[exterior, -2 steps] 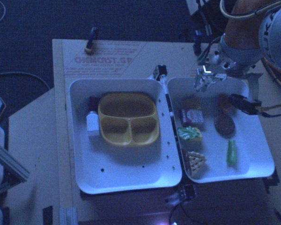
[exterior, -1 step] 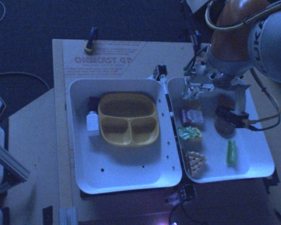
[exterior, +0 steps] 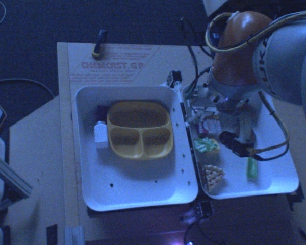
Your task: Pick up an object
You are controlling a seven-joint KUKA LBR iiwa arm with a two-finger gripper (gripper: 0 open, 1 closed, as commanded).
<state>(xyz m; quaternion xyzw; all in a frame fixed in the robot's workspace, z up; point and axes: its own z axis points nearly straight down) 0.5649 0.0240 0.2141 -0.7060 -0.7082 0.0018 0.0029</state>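
My gripper (exterior: 212,115) hangs low over the back left part of the right bin (exterior: 275,180), under the grey arm with its orange band. A small red and white object (exterior: 210,123) lies right beneath it, partly hidden by the wrist. Just in front lies a green and white object (exterior: 206,145). A tan wedge-shaped piece (exterior: 213,176) sits by the bin's front left corner. A small green stick (exterior: 252,167) lies toward the front right. I cannot see anything held.
The left bin (exterior: 137,190) holds a yellow divided plate (exterior: 140,129) and a small white bottle (exterior: 101,133) at the plate's left side. Cables run along the wall between the bins. A small dark tool (exterior: 99,44) lies on the board behind the bins.
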